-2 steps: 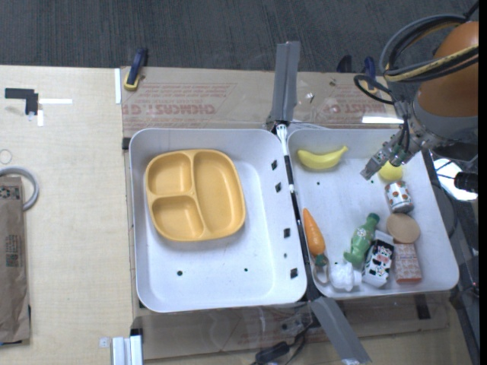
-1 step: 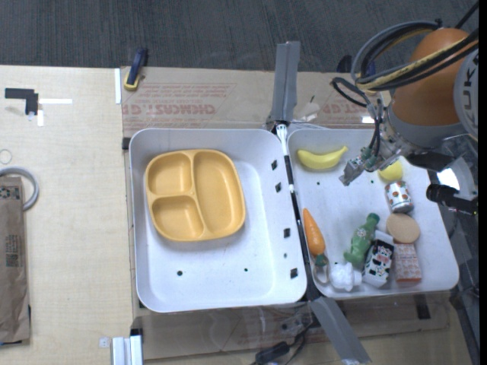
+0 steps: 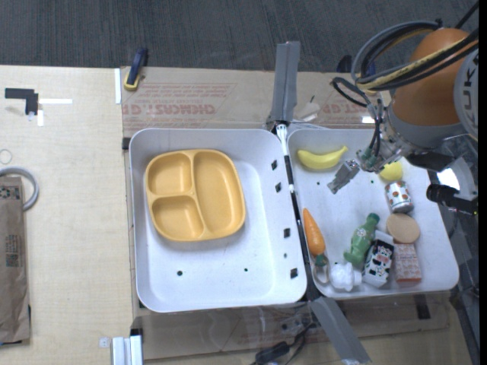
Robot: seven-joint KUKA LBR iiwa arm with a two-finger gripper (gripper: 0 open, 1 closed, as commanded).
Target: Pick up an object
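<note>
From above, two white bins sit side by side on the bench. The left bin (image 3: 152, 280) holds a yellow divided plate (image 3: 195, 195) in its upper left part, lying flat with three compartments.

The right bin (image 3: 441, 280) holds the loose objects. A banana (image 3: 321, 157) lies near its upper left corner. A carrot (image 3: 313, 233) lies along the left wall, tip toward the top of the frame. Toward the lower middle stands a green bottle (image 3: 364, 238), with a white lump (image 3: 344, 277) just below it and a black-and-white carton (image 3: 378, 263) touching its right side. Right of that lie a pink box (image 3: 407, 263) and a tan round piece (image 3: 402, 228) above it. A small can (image 3: 398, 197) stands above the round piece, and a yellow object (image 3: 391, 171) shows just above the can.

The arm enters at the upper right of the frame, orange band uppermost. The gripper (image 3: 344, 176) hangs over the upper middle of the right bin, between the banana and the yellow object, tilted toward the lower left. Whether its fingers are spread or pressed together I cannot tell; nothing is visibly between them.
</note>
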